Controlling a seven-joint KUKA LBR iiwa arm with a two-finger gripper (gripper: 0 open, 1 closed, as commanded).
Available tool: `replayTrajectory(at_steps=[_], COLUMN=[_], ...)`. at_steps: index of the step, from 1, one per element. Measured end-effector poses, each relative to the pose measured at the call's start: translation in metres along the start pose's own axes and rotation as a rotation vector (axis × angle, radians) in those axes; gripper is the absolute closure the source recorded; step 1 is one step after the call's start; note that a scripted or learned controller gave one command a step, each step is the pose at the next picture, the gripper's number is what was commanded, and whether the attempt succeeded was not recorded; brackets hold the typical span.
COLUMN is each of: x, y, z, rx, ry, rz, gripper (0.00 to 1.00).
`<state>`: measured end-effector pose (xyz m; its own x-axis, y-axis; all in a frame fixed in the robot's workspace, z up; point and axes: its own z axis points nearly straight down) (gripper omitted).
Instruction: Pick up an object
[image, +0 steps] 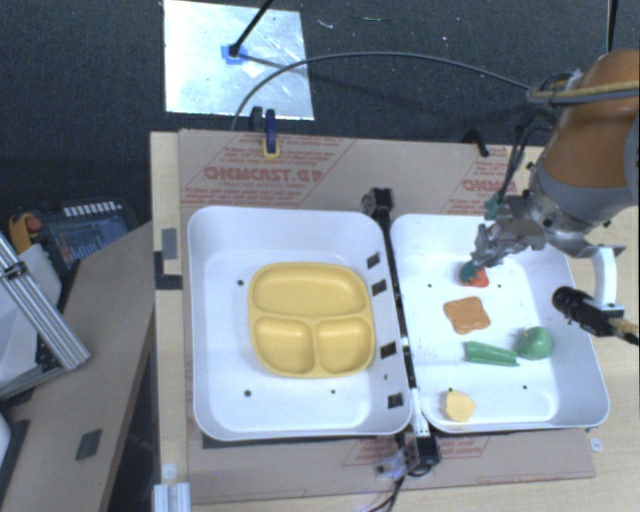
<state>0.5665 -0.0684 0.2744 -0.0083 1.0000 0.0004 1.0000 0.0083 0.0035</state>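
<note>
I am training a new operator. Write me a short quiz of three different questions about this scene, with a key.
1. True or false: the yellow tray with three compartments lies in the right bin.
2. Multiple choice: which item lies closest to the gripper? A) the small red and green object B) the pale yellow piece C) the round green item
3. Fill in: the orange piece lies in the ____ bin.

Key:
1. False; it lies in the left bin.
2. A; the gripper hovers right at it, near the far side of the right bin.
3. Right.
</note>
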Motion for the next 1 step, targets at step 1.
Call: replayTrajectory(at_steps=[1], x=[0.0418], y=[0.0209], z=[0.0145], rx=[0.000], ry=[0.000], rz=[0.000], gripper=[1.00])
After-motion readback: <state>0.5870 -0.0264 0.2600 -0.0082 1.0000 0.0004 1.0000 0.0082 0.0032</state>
